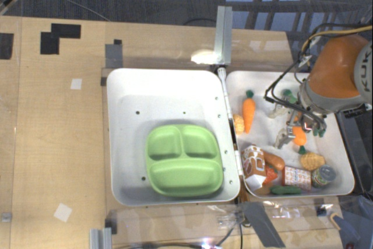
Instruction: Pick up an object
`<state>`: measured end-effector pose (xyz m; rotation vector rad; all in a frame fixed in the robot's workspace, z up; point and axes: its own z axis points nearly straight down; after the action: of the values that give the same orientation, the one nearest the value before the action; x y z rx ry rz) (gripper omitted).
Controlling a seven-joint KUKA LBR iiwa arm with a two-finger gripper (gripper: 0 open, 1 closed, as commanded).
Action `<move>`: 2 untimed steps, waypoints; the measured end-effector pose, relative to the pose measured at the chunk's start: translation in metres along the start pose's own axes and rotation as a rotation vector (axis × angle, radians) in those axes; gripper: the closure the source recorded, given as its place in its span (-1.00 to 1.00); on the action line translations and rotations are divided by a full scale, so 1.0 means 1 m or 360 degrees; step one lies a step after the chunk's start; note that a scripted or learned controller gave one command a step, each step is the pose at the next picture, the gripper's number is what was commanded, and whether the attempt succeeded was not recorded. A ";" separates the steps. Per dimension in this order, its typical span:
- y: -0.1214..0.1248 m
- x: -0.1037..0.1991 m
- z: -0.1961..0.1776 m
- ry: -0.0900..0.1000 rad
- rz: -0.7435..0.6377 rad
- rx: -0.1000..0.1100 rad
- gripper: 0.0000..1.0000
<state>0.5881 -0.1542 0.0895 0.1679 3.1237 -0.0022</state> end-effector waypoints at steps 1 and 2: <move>0.002 -0.006 -0.016 -0.0030 -0.0012 0.0003 1.00; 0.021 0.091 -0.012 0.0008 -0.0273 -0.0002 1.00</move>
<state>0.4997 -0.1233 0.1008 -0.1003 3.1317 -0.0018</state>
